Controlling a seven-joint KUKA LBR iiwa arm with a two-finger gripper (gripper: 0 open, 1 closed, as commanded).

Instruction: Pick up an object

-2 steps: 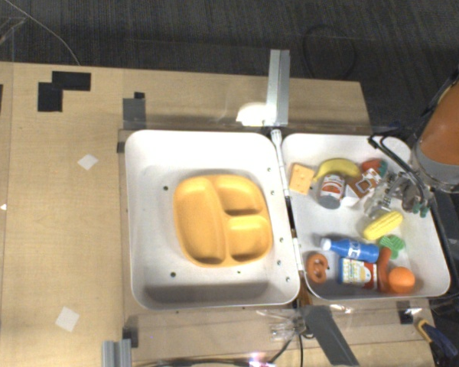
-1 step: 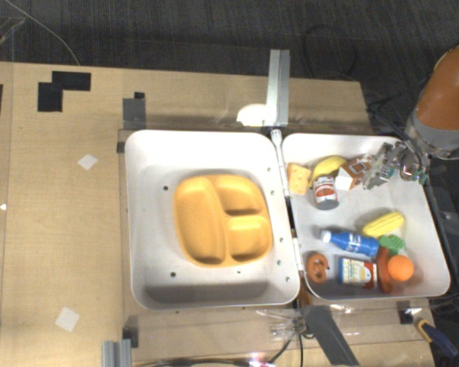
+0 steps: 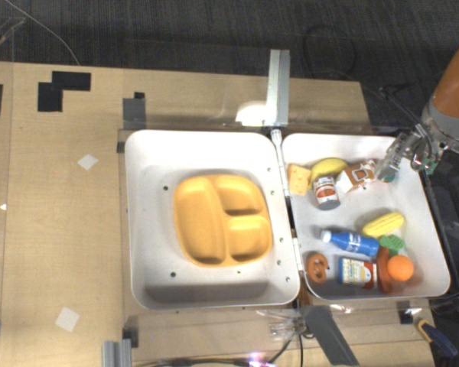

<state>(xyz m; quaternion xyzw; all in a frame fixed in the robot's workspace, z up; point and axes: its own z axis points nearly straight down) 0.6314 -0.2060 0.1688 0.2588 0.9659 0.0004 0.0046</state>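
The right bin (image 3: 436, 228) holds several toy foods. A banana (image 3: 329, 165), a yellow cracker (image 3: 299, 179), a red-labelled can (image 3: 327, 192) and a small brown bottle (image 3: 358, 177) lie along its far side. A corn cob (image 3: 383, 223), a blue bottle (image 3: 352, 242), a green piece (image 3: 393, 243), an orange (image 3: 400, 268), a labelled carton (image 3: 356, 271) and a brown pretzel (image 3: 317, 265) fill the near side. My gripper (image 3: 392, 165) hangs at the bin's far right corner, just right of the brown bottle, with nothing visibly held.
The left bin (image 3: 149, 205) contains a yellow divided tray (image 3: 222, 219). A metal post (image 3: 278, 86) stands behind the wall between the bins. Cables and a clamp (image 3: 321, 335) lie at the bench's front edge.
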